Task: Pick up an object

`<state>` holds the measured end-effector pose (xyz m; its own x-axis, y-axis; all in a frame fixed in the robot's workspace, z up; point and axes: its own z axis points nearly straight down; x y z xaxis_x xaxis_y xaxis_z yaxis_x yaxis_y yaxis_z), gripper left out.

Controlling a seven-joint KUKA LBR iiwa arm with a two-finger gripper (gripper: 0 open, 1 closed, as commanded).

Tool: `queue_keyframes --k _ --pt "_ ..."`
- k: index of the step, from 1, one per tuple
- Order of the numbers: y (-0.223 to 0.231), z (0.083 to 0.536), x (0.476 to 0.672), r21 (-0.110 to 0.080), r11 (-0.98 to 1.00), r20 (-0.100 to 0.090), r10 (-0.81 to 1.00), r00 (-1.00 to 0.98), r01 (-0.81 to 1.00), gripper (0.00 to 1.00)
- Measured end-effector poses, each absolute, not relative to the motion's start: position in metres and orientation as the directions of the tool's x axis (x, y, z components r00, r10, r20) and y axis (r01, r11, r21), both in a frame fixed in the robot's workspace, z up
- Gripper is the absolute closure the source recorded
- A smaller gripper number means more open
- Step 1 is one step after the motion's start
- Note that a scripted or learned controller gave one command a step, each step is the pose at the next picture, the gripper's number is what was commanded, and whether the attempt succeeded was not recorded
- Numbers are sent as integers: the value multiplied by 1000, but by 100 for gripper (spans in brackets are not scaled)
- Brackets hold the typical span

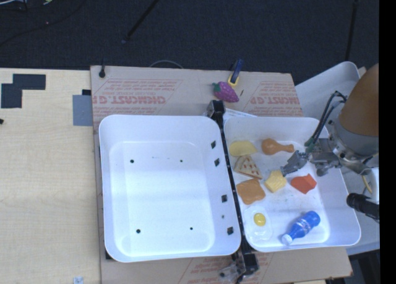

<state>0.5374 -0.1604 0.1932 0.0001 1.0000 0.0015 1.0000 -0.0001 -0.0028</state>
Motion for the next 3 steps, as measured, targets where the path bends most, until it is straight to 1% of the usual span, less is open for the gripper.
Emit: queue_keyframes --k 1,2,3 --pt "-82 86 533 1 1 -2 1000 -1 1000 0" --pt "-109 88 599 3 3 -1 1000 -3 1000 0" --pt "-138 87 581 -4 -3 -1 1000 3 1000 0"
